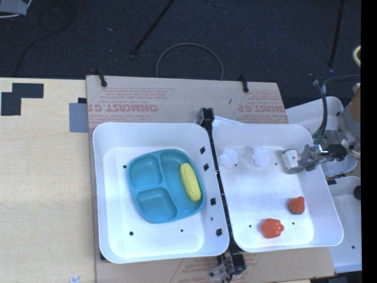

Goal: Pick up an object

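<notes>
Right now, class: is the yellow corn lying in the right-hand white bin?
No. The yellow corn lies on the blue divided plate in the left bin.

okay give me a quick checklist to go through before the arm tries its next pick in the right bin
1. Gripper inside the right bin: ok, near its upper right wall.
2. Object between the fingers: cannot tell, too small and blurred.
3. Targets in reach: ok, two orange items lie below the gripper, apart from each other.
4. White lumps identifiable: cannot tell.
5. Corn stays out of the way: ok, in the blue tray, left bin.
</notes>
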Robot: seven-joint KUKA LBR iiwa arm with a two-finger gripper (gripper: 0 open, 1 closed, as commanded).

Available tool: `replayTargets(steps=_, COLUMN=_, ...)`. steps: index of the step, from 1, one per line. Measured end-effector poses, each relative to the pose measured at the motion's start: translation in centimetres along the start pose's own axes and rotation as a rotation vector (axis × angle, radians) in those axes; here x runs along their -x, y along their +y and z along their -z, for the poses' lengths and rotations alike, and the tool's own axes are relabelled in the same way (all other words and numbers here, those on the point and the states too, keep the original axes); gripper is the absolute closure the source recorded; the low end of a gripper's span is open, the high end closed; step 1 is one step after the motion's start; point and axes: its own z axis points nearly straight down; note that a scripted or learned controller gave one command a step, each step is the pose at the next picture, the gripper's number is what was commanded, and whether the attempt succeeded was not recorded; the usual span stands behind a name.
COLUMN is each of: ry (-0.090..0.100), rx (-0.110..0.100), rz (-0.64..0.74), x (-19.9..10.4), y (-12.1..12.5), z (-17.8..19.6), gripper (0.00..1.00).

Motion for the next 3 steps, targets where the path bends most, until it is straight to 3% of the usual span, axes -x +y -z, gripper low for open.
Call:
replayTargets(steps=1, ry=0.003, rx=-0.004, rz=0.004, x=-4.7, y=1.6, z=0.4, gripper=1.00)
replayTargets(steps=3, ry=0.001, rx=-0.008, rz=-0.001, x=-14.1, y=4.7, z=-2.5, gripper=1.00)
